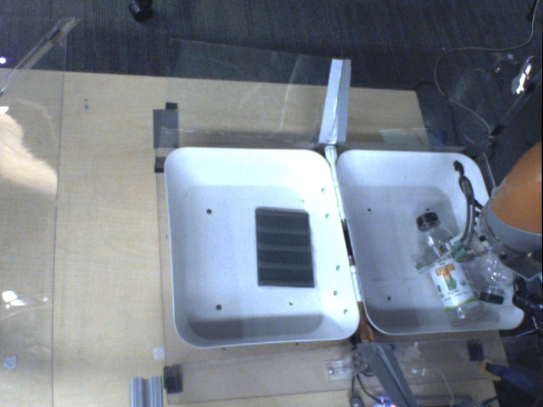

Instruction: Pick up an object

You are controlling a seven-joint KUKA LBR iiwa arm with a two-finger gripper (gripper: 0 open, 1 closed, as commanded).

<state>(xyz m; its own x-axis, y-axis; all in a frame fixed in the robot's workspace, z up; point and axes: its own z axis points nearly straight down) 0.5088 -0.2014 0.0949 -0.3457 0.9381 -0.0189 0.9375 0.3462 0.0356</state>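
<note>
A wooden table [102,270] seen from above carries two shallow white bins side by side. The left bin [204,185] holds one dark ribbed rectangular pad [284,247], lying flat near the bin's middle. The right bin [382,193] holds one clear plastic bottle [443,265] with a dark cap and a green and orange label. The bottle lies on its side toward the right bin's near right corner, cap pointing toward the bin's middle.

The grey arm [519,202], with its orange band, reaches in over the right bin's right edge. Its hand [475,261] sits just beside or on the bottle's labelled end. Clear plastic and glare blur this spot, so I cannot tell whether the hand is apart, together, or clamped on anything.

Judging progress: the pick looks unfinished. The bottle appears to rest on the floor of the right bin, not lifted. What seems left is securing a grip and raising the bottle clear of the right bin.

Counts: two bins, one pad, one bottle, one arm.
</note>
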